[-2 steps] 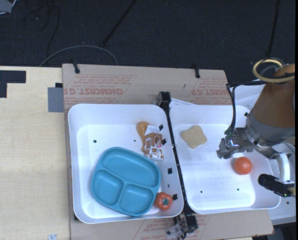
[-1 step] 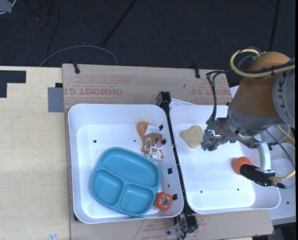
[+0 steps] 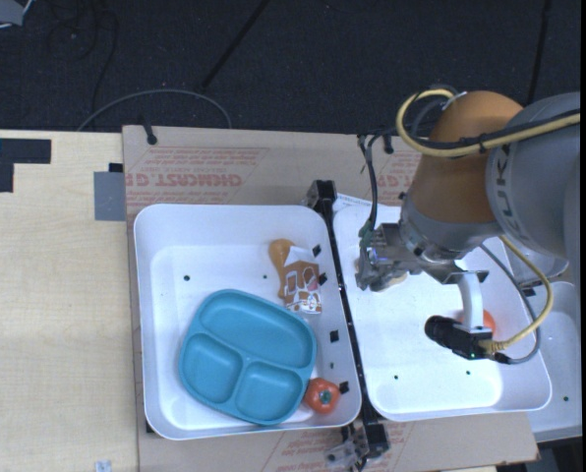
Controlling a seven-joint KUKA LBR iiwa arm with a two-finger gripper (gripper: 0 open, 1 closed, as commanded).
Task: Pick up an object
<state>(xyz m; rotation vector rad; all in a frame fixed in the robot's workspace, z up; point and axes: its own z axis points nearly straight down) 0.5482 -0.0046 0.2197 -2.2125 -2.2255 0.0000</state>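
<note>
The gripper hangs over the right bin near the divider; can't tell its state. Candidates sit in the left bin: a blue divided tray, stiff but wide, better taken by the rim; a small tomato, round and probably slippery; a crinkly snack packet, light. The cardboard print reads mirrored, not legible.

The arm reaches from the right, its pincer lowered.

Left bin holds tray, packet behind, tomato right.
</note>
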